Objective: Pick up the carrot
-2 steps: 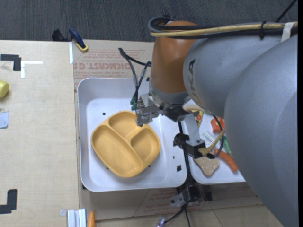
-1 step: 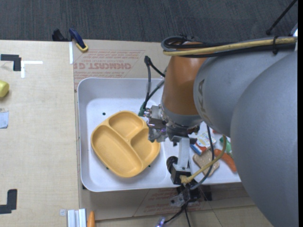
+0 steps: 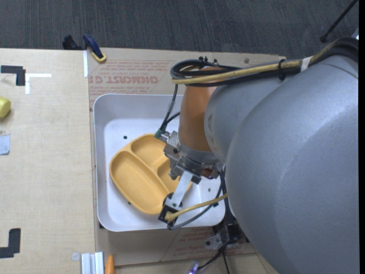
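A yellow two-compartment plate (image 3: 137,173) lies tilted in the white bin (image 3: 105,210), toward its left and front. My gripper (image 3: 183,164) hangs over the plate's right edge, seen from above below the orange wrist band. The wrist and the big grey arm hide its underside and the bin's right half. Both plate compartments that show hold nothing.
The grey arm (image 3: 296,164) covers the right side of the view. A small yellow object (image 3: 3,107) lies at the bench's far left edge. A blue clip (image 3: 94,47) sits by the cardboard's back corner. A small orange tip (image 3: 109,261) pokes in at the bottom edge.
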Action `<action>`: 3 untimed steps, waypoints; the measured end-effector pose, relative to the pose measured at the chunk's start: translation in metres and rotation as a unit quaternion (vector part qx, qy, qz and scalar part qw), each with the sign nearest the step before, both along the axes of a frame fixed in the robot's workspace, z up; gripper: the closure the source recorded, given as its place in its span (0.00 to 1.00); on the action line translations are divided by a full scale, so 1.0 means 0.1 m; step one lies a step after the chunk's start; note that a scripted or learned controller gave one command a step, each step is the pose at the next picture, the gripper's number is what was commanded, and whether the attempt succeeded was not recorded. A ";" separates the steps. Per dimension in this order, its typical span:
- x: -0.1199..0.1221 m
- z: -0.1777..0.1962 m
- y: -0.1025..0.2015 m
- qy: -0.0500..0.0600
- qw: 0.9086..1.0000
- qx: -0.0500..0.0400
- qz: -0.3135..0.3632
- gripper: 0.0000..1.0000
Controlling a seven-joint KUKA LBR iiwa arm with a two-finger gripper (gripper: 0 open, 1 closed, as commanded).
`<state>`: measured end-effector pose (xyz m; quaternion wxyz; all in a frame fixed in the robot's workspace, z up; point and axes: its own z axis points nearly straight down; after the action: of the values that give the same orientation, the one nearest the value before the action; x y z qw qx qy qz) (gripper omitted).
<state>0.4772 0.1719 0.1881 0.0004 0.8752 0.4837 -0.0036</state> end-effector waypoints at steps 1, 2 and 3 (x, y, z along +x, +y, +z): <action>-0.01 -0.68 0.21 0.001 0.997 0.001 0.083 1.00; -0.01 -0.58 0.56 0.000 0.977 -0.001 -0.211 1.00; 0.72 -0.96 0.60 -0.001 0.931 0.003 -0.365 1.00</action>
<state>0.5496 0.2321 0.0922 -0.0032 0.9913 0.1312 -0.0009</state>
